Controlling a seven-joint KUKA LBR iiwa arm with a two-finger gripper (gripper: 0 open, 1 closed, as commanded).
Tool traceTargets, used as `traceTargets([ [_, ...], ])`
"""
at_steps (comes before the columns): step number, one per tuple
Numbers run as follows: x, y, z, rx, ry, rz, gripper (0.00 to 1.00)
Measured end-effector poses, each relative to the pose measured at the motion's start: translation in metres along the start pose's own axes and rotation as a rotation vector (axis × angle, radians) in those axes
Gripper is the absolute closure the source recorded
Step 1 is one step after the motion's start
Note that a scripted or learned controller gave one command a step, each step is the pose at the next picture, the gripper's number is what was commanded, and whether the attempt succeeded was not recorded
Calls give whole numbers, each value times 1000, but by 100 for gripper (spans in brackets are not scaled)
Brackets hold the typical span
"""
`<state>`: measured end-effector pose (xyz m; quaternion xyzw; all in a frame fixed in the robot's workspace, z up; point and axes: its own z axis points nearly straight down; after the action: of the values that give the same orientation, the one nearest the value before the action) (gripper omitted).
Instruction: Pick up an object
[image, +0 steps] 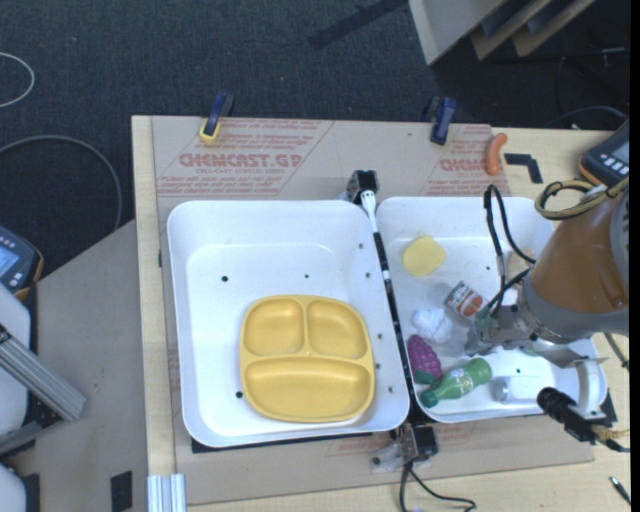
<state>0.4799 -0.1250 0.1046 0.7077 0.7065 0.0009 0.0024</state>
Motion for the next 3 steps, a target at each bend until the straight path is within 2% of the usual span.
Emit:
traceTargets([
  [3, 0, 1, -29, -7, -4, 1, 100],
])
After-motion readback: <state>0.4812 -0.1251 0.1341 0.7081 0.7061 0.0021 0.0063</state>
